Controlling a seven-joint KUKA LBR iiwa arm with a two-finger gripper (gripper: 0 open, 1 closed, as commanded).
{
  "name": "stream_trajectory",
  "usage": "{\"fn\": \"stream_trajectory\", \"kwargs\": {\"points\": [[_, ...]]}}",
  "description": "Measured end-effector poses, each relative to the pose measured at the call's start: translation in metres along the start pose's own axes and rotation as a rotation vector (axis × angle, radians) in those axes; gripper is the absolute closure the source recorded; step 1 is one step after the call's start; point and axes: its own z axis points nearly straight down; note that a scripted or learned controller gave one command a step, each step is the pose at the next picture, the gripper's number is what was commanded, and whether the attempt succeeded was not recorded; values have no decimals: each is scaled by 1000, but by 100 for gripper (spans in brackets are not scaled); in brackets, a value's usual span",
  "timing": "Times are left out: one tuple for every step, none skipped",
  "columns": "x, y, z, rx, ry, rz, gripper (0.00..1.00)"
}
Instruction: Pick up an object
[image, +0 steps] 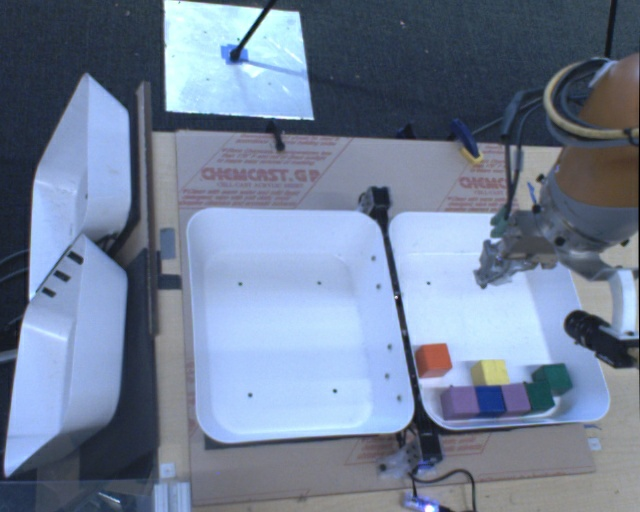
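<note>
Several small blocks lie at the near end of the right bin (440, 250): an orange block (433, 359), a yellow block (489, 372), a green block (549, 384), a blue block (490, 400) and a purple block (461, 402). My gripper (492, 270) hangs over the far right part of the same bin, well behind the blocks. Nothing shows between its tips.
The left bin (290, 320) lies beside the right one, a black divider (398, 300) between them. Two white tubs (70, 270) are stacked at the far left. A shiny metal sheet (238, 60) lies behind the bench.
</note>
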Motion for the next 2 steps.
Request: {"fn": "stream_trajectory", "kwargs": {"points": [[0, 0, 0, 1, 0, 0, 0], [0, 0, -10, -1, 0, -1, 100]]}}
